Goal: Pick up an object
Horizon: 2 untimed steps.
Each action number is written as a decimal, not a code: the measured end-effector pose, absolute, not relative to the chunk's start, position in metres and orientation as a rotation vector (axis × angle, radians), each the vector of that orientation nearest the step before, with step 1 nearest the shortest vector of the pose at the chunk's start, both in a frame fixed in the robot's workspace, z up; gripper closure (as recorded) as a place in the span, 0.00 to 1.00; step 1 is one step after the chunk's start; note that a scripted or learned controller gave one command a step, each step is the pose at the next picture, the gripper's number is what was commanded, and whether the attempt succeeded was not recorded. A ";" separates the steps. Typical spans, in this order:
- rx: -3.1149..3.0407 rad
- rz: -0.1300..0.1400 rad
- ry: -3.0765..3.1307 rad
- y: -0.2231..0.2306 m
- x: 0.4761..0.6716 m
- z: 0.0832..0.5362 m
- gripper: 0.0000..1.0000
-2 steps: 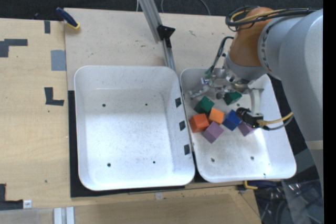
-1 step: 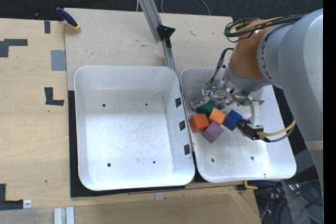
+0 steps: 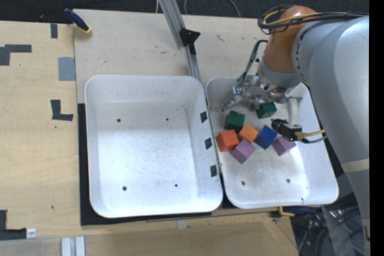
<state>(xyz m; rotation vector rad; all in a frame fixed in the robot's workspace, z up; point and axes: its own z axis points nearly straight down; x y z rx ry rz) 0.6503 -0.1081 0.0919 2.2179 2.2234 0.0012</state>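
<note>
Right bin [image 3: 312,189], listed near to far: purple cube [image 3: 242,151], orange cube [image 3: 227,139], blue cube [image 3: 266,136], green cube [image 3: 234,120]. Tool [image 3: 249,93] hangs just beyond the green cube, at the bin's far end; its opening and any hold cannot be told.

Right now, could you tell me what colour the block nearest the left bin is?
Orange: the block sits leftmost in the right bin, clearest in the camera view.
</note>
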 end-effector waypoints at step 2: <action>2.218 -0.004 2.226 -0.107 0.649 0.102 1.00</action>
